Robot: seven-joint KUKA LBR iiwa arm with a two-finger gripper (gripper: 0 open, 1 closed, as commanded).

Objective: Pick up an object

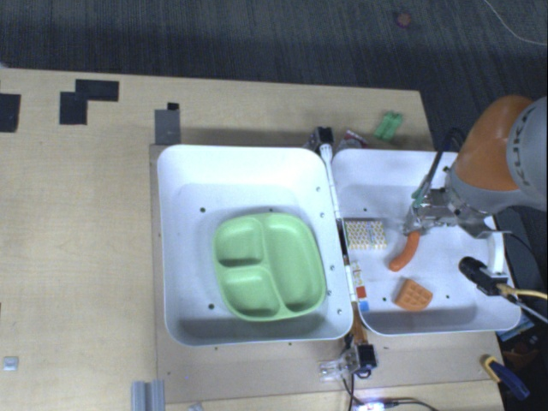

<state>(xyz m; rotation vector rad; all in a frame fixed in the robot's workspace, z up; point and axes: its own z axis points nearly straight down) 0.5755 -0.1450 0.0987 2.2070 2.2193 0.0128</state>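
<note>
Pincer: the pincer [417,223] was seen low in the right bin, at the end of the grey arm [514,165] with its orange band; its tip was set at the upper end of the orange carrot-shaped piece.
Pincer state: whether it was open or closed could not be told, and no object was clearly seen in its hold.
Carrot-shaped piece: an orange, elongated piece [403,254] was seen tilted on the floor of the right bin, its top end touching or just under the pincer.
Patterned block: a small speckled rectangular item [365,233] was placed just left of the carrot-shaped piece, near the bin's left wall.
Waffle-like piece: an orange square piece [413,295] was found below the carrot-shaped piece, apart from it.
Right bin: the white right bin [377,174] was seen holding these 3 items.
Left bin: the white left bin [188,229] was seen holding a green divided tray [267,265] with 3 compartments.
Bench: both bins were set side by side on the pale wooden bench [77,255].
</note>
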